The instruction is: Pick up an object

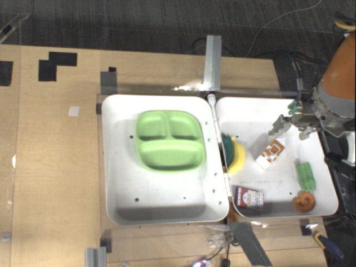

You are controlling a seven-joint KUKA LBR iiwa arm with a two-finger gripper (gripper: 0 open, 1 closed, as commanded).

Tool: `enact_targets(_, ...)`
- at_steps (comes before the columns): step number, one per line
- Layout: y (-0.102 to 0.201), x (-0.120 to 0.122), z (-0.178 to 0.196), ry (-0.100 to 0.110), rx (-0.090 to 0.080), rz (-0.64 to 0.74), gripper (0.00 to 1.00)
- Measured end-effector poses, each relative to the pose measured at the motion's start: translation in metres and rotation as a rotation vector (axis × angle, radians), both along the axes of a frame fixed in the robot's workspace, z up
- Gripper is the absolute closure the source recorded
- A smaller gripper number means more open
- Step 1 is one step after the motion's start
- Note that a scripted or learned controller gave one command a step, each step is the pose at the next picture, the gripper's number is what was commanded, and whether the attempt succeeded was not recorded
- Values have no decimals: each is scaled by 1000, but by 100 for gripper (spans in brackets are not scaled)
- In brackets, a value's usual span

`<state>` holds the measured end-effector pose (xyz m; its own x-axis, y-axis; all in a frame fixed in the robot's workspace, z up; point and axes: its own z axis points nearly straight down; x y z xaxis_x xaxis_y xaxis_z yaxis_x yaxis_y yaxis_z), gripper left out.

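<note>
Objects for the pick lie loose in the right bin (328,207), scattered apart from one another, which looks meant to leave the hand (290,125) room to come down on any one of them. The hand hangs over the far part of that bin, its two fingers spread and nothing between them. Just below and slightly to the left of it lies one small white-and-orange carton (271,152), tilted, the nearest candidate for a grasp by this reading. Further toward the near rim sit one green ridged toy (305,175) and one orange round toy (303,201), close together; one dark red packet (248,198) lies flat well to the left of them, and one yellow-and-green sponge (234,154) rests against the wall shared with the left bin (119,204). That left bin, well away from the hand, holds one green divided plate (169,139) with three compartments, lying flat. Both bins sit side by side on the desk (50,166).
</note>
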<state>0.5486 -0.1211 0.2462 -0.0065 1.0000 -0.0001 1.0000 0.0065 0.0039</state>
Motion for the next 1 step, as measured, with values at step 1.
enact_targets(1,0,0,0,0,0,0,0)
